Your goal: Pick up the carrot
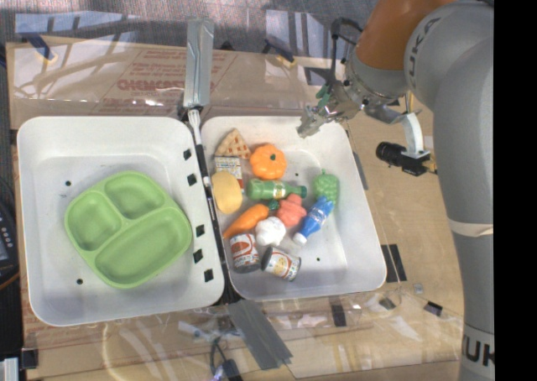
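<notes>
The carrot (246,221) is a short orange cone lying at a slant in the right bin (357,228), among other toy foods near the bin's left wall. It touches a yellow potato-like piece (226,192) above it and a white piece (270,231) to its right. My gripper (309,125) hangs over the right bin's far right corner, well above and to the right of the carrot. Nothing shows between its fingers.
Around the carrot lie an orange pumpkin (268,161), a green bottle (275,190), a blue bottle (314,220), two cans (262,257), a waffle wedge (232,145) and a green vegetable (327,186). A green divided plate (127,228) sits in the left bin (50,144).
</notes>
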Robot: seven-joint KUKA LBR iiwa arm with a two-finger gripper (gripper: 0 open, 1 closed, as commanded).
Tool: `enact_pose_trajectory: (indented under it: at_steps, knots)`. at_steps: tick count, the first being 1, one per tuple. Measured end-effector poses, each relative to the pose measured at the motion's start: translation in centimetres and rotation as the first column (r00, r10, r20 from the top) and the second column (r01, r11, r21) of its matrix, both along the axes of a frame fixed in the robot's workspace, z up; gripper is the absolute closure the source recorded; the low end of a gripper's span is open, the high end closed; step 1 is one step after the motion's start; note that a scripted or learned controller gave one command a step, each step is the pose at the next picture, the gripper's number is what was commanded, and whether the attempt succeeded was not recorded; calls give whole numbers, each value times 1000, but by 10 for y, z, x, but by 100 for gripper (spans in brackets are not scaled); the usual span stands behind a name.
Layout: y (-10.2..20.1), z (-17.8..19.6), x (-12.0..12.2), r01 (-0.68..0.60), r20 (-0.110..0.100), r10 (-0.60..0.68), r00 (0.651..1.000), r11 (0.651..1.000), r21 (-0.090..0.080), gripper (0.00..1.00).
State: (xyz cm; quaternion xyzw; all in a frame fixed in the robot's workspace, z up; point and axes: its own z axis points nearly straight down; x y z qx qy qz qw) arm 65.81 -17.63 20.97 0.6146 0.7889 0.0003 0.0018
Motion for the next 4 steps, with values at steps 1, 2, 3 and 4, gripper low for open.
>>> enact_pose_trajectory:
  at_steps: [1, 2, 3, 4]
  knots:
    - [0, -2, -1, 0, -3, 0, 1000, 1000, 1, 0]
    - [-3, -96, 5, -187, 15, 187, 982, 982, -3, 0]
    - [6, -116, -13, -375, -3, 375, 927, 927, 2, 0]
    - [7, -105, -12, -379, -3, 379, 925, 925, 1, 100]
